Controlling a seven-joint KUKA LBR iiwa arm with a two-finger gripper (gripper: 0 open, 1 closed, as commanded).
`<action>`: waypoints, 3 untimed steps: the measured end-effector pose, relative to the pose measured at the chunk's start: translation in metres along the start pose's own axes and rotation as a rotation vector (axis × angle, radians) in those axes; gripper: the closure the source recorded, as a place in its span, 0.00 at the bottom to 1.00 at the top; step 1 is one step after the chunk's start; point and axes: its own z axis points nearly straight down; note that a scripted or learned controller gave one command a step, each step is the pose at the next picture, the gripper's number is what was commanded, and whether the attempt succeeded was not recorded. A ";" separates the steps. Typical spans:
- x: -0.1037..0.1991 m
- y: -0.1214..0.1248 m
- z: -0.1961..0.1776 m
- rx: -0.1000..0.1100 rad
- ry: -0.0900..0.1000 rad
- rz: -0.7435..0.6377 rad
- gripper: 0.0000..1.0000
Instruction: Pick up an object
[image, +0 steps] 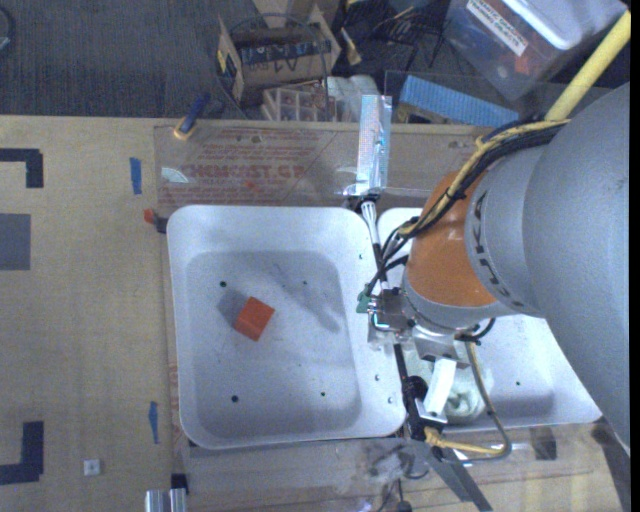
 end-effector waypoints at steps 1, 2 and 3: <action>0.045 0.012 -0.182 0.033 0.027 0.296 1.00; 0.111 -0.016 -0.143 0.038 0.023 0.444 1.00; 0.158 -0.020 -0.141 0.038 0.022 0.774 1.00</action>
